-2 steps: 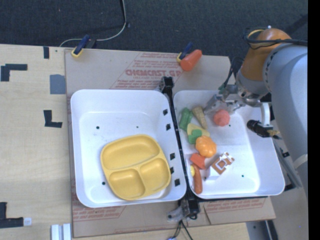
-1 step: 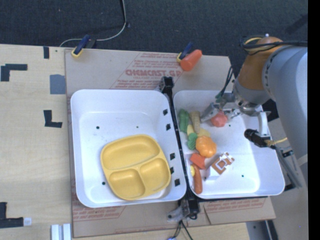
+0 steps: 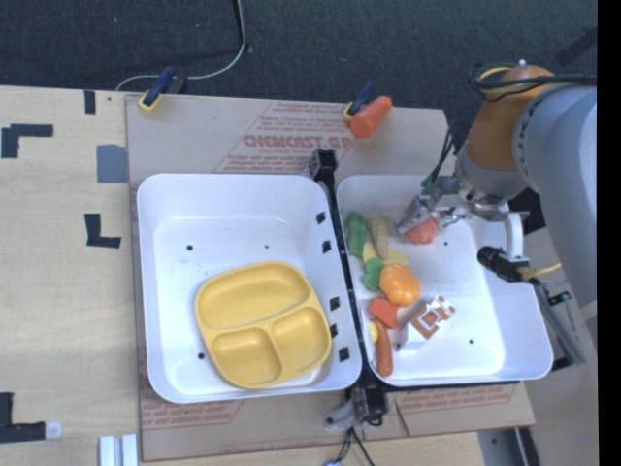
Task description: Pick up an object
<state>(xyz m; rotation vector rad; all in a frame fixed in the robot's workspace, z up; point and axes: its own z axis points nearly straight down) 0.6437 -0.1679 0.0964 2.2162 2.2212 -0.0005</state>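
My gripper (image 3: 424,218) hangs over the upper middle of the right bin (image 3: 505,352), shut on a small red-orange piece (image 3: 422,229) that sits between its fingers. Below and to the left lies a heap of toy food against the bin's left wall: a green vegetable (image 3: 358,233), a corn cob (image 3: 378,237), an orange fruit (image 3: 399,283), a red piece (image 3: 384,311), a carrot (image 3: 382,352) and a white and orange packet (image 3: 432,318).
The left bin (image 3: 165,212) holds a yellow divided plate (image 3: 262,323). A black divider (image 3: 340,260) separates the two bins. An orange clamp (image 3: 369,116) and a yellow clamp (image 3: 152,96) grip the cardboard's far edge. A cable connector (image 3: 500,261) hangs by the arm.
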